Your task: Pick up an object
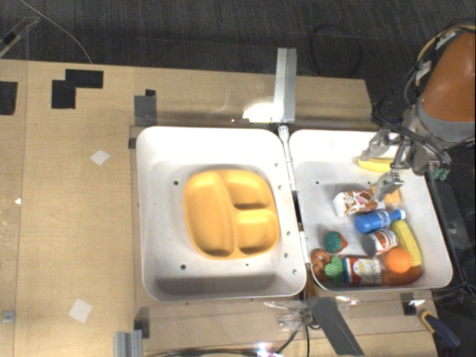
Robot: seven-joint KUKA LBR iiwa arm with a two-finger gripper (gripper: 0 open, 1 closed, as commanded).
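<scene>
My gripper (392, 162) hangs over the far right part of the right bin (320, 162), below the arm's orange band. Its fingers (393, 182) look open, with nothing between them. A yellow banana (373, 163) lies just left of the gripper, near the bin's back wall. In front of the gripper lie a white and red packet (352, 201), a blue bottle (378, 219), a red and white can (382, 239), a yellow corn cob (407, 242) and an orange (399, 261). Along the near wall lie a strawberry (334, 241) and a sauce bottle (362, 269).
The left bin (160, 199) holds a yellow divided plate (230, 212) at its middle. A metal post (285, 80) stands behind the ridge between the bins. The wooden bench (67, 199) stretches away to the left.
</scene>
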